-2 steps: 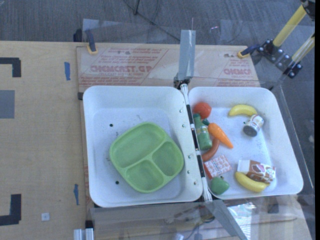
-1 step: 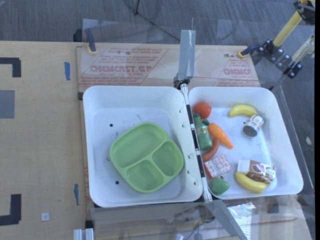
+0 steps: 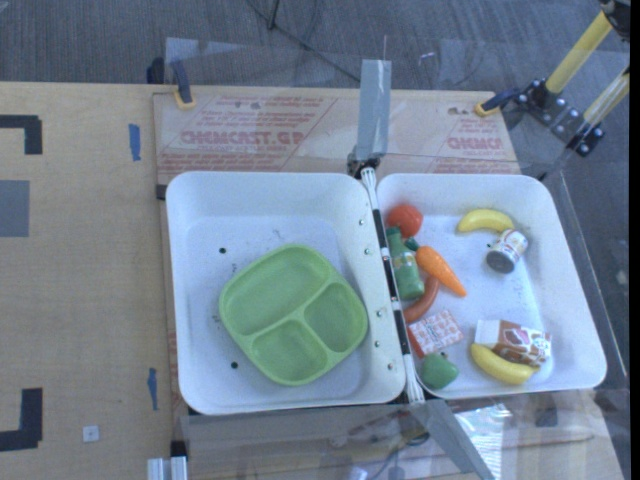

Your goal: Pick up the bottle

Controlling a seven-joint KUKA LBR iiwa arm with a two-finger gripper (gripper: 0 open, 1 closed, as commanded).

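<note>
One green bottle [image 3: 404,264] is seen lying against the right bin's [image 3: 560,218] left wall, partly covered by the carrot [image 3: 440,270]; hand state cannot be told.

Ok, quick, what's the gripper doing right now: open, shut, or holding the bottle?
Gripper: cannot be told from this picture.
The green plastic bottle lies in the right shallow white bin, beside the centre divider, with nothing gripping it.

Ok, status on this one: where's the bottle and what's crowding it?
Green bottle lying against right bin's left wall. Tomato at its top end, carrot touching its right side. Untouched.
</note>
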